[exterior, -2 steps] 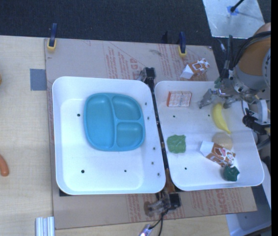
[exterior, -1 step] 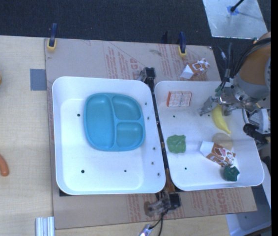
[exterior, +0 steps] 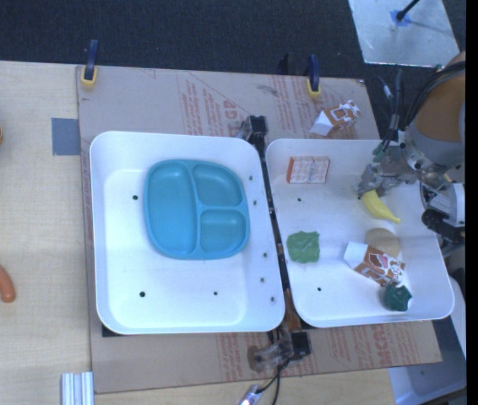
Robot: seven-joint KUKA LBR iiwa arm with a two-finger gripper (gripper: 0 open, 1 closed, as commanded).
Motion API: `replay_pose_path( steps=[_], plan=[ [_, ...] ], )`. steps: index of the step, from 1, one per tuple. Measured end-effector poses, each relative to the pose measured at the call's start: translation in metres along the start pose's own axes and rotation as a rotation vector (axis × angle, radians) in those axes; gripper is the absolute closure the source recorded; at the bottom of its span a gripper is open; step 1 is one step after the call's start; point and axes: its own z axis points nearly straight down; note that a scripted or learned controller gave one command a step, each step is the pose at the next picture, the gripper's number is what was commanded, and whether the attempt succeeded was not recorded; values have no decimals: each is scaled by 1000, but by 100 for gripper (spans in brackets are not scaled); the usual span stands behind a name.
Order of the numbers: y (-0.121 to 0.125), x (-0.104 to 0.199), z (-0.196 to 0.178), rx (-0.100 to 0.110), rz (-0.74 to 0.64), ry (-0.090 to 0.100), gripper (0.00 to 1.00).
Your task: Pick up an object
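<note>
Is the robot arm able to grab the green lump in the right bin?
Probably yes. The green lump lies alone on open white floor of the right bin, nothing covering it, and the end effector is above that same bin near the banana.

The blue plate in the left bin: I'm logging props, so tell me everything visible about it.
The blue plate is a light blue, rounded-rectangular tray that looks like smooth plastic, divided into three compartments: one long section on its left, two smaller ones on its right. It lies flat and upright, slightly rotated, in the upper middle of the left white bin, with nothing in it. Only the bin floor touches it.
</note>
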Motion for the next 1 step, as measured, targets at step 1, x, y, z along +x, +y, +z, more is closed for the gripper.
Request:
replay_pose_path(
  steps=[1],
  plan=[
    [24,92,-22,-3,0,2,100]
  ],
)
